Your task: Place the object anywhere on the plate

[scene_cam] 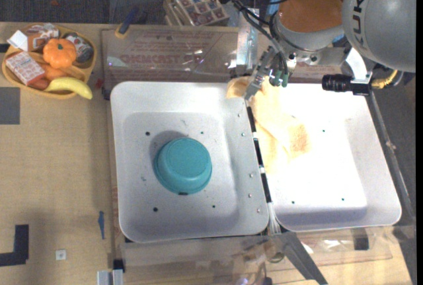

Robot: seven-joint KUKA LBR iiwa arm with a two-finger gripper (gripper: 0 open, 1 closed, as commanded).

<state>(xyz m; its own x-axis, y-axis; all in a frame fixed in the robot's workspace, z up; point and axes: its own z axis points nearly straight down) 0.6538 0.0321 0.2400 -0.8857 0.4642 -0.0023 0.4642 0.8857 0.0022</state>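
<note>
Nearest, in left bin (132, 211): teal plate (184, 165), upside-down looking, alone. Farther, across back-left corner of right bin (344, 204): pale yellow cloth-like object (281, 125), hanging from gripper (259, 82). Fingers clamped on its top edge, above the divide between the bins.

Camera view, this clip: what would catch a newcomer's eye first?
The teal plate stands out, lying upside down in the left bin. Next comes the grey arm with its orange band, reaching in from the upper right, its gripper over the divide between the bins with a pale yellow cloth-like object hanging from it into the right bin. A bowl of toy food sits on the bench's far left corner.
</note>
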